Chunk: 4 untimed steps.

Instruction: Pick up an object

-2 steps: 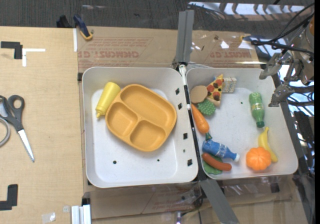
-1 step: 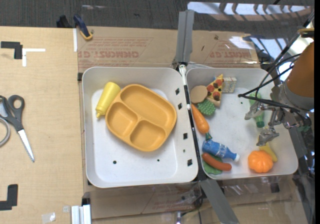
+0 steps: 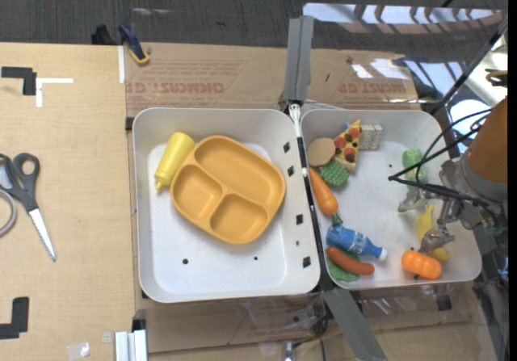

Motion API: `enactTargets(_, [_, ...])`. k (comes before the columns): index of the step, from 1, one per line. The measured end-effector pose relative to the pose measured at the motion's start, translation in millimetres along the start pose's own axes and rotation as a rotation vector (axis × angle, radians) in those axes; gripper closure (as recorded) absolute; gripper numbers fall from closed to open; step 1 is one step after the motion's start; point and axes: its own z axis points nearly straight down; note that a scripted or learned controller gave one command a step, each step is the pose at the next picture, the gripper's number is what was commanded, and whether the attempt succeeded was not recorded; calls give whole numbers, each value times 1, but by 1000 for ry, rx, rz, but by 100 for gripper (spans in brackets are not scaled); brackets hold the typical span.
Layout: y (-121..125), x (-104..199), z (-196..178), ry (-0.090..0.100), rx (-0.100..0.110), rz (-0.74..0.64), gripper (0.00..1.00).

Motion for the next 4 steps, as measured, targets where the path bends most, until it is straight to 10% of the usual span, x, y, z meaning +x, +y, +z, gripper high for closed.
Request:
enactTargets(1, [5, 24, 1, 4, -2, 19, 0])
enactTargets(2, [11, -77, 2, 3, -3, 75, 0])
enactTargets(3, [-1, -24, 2, 6, -3, 72, 0])
enactTargets(4, [0, -26, -5, 5, -4, 68, 100])
